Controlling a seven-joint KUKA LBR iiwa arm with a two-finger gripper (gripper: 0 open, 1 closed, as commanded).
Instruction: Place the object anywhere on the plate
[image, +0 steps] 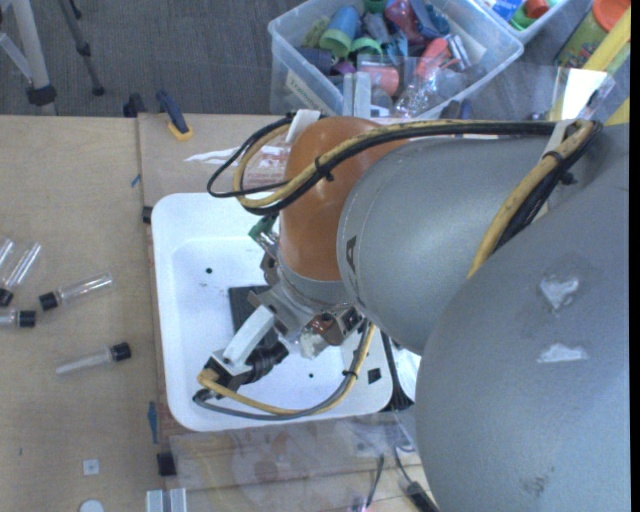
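My arm reaches in from the right and covers most of the white bin (180, 330). Its orange band and grey wrist hang low over the bin's middle, and the gripper (315, 332) sits beneath them, largely hidden. A dark flat piece (245, 300) lies on the bin floor just left of the wrist; I cannot tell whether it is the plate. A small green bit (262, 232) peeks out at the wrist's upper left edge. Nothing shows between the fingers.
A clear tote (400, 50) full of coloured toys stands behind the bin. Several capped clear vials (85, 290) lie on the wooden bench to the left. A blue clamp (176, 115) sits at the bench's back edge. Small black specks (210, 270) dot the bin floor.
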